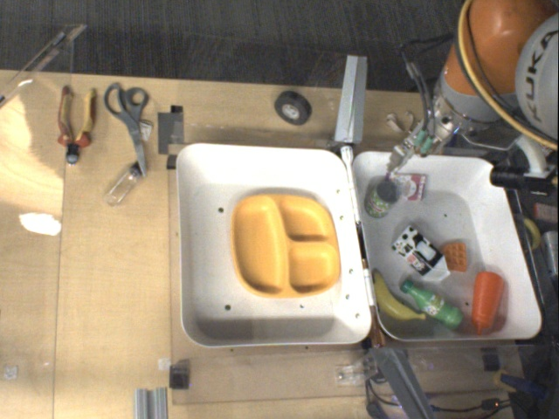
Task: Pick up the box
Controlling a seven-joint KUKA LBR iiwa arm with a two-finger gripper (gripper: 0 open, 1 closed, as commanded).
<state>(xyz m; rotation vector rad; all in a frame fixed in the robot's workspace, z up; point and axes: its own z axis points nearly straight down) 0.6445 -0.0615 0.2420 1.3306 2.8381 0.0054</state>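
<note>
A small box with a black-and-white pattern [417,250] lies tilted in the middle of the right bin [489,177]. A smaller red-and-white carton [416,186] lies near that bin's far left corner, beside a dark round can [382,197]. My gripper [403,157] hangs over the bin's far left corner, just above and behind the carton and the can. It reaches down-left from the orange-banded wrist [498,42]. Nothing visible is held in it. The patterned box sits well in front of the gripper.
The right bin also holds an orange block [455,255], a carrot [486,299], a green bottle [431,302] and a banana [390,299] along its front. A yellow divided tray [286,241] lies in the left bin [201,234]. Scissors [131,116], pliers [74,120] and a tape roll [293,107] lie on the bench.
</note>
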